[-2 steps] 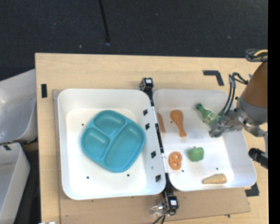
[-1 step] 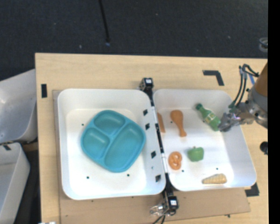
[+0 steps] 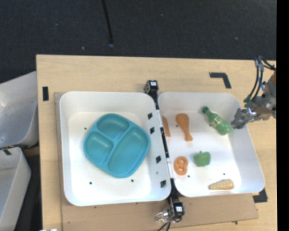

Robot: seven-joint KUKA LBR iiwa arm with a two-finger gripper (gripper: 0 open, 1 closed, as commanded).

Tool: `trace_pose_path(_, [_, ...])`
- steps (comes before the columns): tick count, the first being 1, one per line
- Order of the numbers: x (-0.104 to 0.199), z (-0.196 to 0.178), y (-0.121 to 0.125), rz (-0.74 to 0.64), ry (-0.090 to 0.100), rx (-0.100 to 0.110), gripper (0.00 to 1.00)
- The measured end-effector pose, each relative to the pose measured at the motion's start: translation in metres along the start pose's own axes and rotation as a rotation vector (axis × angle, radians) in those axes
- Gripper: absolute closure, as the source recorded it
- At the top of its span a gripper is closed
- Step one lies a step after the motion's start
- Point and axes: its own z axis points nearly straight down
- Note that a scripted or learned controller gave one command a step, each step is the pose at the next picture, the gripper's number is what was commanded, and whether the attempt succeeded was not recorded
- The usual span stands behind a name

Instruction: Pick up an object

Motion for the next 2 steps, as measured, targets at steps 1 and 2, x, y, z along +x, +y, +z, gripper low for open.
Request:
trace_pose_path(1, [0.053, 0.011, -0.006, -0.002, 0.002, 0.005, 1.0])
trace_pose_path(2, [0.099, 0.006, -0.003, -0.004, 0.004, 0.005, 1.0])
